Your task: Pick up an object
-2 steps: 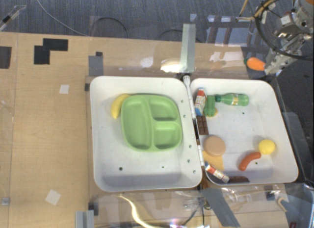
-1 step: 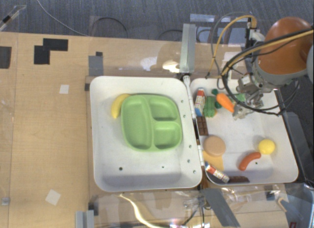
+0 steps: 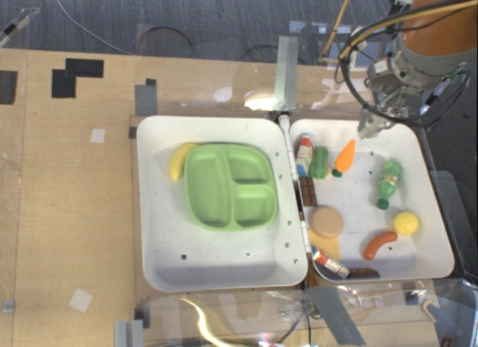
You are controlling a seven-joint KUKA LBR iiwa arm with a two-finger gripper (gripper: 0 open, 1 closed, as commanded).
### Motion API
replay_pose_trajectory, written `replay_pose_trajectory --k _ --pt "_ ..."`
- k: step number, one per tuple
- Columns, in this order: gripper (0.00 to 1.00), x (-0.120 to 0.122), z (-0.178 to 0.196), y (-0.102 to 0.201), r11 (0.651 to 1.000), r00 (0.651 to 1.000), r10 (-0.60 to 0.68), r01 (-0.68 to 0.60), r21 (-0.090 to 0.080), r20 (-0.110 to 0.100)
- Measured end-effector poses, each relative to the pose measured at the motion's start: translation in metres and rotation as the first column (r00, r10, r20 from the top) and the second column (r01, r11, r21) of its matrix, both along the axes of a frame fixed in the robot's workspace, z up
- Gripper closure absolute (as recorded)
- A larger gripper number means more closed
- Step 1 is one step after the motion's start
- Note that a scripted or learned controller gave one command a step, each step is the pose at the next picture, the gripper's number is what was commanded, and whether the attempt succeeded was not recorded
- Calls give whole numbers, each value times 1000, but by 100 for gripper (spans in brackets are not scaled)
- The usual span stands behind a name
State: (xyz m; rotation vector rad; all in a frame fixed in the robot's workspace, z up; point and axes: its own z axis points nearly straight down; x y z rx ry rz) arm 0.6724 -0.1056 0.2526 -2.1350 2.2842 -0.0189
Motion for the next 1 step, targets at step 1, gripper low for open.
replay_pose_trajectory --k 1 --pt "100 -1 86 47 999 999 -41 41 2 1"
